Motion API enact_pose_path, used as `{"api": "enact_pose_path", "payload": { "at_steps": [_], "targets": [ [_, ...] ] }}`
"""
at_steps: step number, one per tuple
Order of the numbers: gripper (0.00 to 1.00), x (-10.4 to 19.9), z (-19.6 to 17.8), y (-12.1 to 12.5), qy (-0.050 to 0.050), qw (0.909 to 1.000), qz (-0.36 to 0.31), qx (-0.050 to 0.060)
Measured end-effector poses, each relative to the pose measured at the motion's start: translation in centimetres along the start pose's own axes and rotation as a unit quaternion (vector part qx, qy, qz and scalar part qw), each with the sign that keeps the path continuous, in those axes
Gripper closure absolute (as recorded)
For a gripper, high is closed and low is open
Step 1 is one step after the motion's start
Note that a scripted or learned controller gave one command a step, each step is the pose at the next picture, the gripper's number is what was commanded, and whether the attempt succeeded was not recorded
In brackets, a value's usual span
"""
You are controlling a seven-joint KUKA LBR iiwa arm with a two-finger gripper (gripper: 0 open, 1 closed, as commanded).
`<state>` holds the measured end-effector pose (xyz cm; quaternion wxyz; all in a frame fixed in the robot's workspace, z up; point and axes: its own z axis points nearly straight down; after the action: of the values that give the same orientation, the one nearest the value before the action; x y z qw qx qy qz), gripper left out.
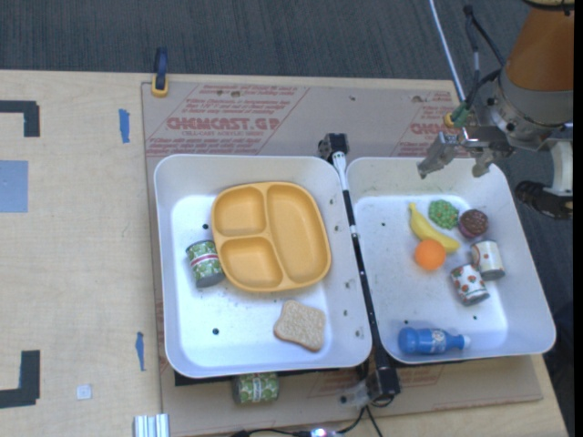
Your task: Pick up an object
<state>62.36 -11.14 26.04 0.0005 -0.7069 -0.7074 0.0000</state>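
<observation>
My gripper [458, 160] hangs over the far edge of the right bin [383, 271], fingers spread open with nothing between them. Below it in that bin lie a banana [428, 228], a green broccoli piece [444, 212], an orange [430, 256], a brown round piece [473, 222], two small cans [480, 270] and a blue bottle [430, 340] near the front. The gripper is above and apart from all of them.
The left bin [178, 244] holds a yellow divided plate [270, 235], a green-labelled can [205, 263] and a slice of bread [301, 325]. Another can [256, 388] lies outside on the board at the front. A black divider clamp [335, 146] sits between the bins.
</observation>
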Motion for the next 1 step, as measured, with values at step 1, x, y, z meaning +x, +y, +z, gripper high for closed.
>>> {"api": "enact_pose_path", "payload": {
  "at_steps": [1],
  "targets": [
    [0.0, -1.81, 15.2, -2.11, 0.0, 1.0, 0.001, 0.001]
  ]
}}
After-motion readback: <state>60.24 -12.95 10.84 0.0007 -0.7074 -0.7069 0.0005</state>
